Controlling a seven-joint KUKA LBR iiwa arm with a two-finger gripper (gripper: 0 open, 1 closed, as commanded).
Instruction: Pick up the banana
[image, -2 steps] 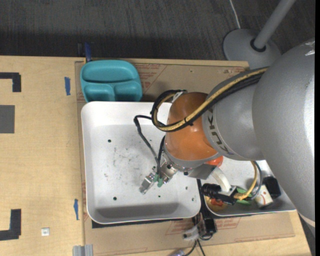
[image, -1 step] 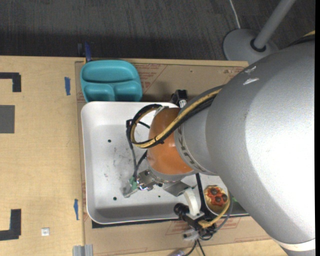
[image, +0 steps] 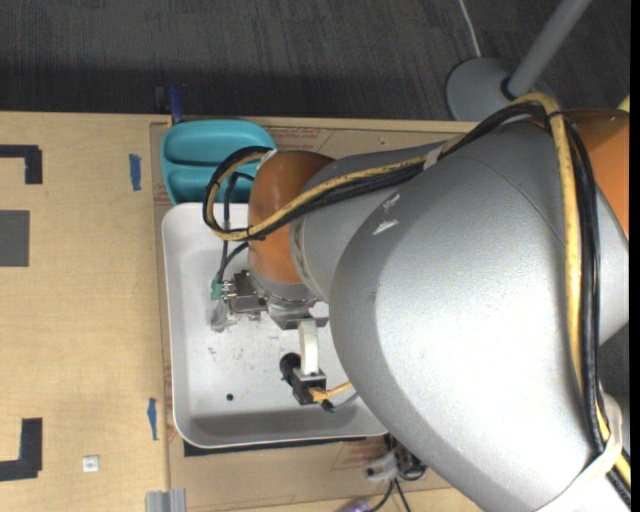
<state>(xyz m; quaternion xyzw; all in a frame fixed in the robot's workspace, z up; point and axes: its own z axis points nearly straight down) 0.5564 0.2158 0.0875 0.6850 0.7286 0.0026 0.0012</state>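
I am looking down on the camera view. The grey arm (image: 460, 300) is covering most of the right half of the frame, its orange band (image: 272, 215) sitting near the centre. The gripper (image: 226, 304) is hanging over the white bin (image: 190, 410) at centre left; I cannot tell its grip state. A teal object (image: 205, 150) is lying at the bin's upper edge. I cannot tell where the banana is lying. The tan bench (image: 80, 300) is filling the left.

Arm (image: 470, 300) over bin (image: 200, 400).
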